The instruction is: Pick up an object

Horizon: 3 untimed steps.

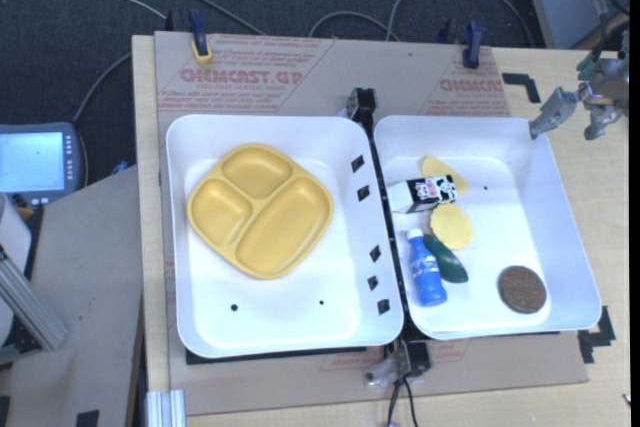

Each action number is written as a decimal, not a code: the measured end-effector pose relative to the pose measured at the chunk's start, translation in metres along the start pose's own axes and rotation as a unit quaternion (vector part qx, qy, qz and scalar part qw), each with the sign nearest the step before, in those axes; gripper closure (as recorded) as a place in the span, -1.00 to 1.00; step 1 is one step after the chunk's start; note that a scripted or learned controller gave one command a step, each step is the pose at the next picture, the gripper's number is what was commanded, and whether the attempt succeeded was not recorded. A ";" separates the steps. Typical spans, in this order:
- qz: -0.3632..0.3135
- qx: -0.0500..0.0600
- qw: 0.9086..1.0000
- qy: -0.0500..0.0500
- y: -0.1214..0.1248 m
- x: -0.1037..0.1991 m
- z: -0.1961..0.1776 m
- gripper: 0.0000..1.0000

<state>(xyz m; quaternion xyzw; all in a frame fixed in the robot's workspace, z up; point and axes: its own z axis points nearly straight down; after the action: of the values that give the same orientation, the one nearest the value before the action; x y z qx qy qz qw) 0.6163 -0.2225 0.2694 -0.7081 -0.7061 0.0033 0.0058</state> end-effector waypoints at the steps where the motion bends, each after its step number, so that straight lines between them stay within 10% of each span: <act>1: -0.002 -0.006 1.000 -0.002 0.002 0.001 -0.008 -1.00; 3: -0.003 -0.004 1.000 -0.001 0.017 0.000 0.105 -1.00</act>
<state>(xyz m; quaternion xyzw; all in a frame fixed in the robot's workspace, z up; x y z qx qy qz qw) 0.6321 -0.2226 0.1645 -0.7063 -0.7079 0.0012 0.0025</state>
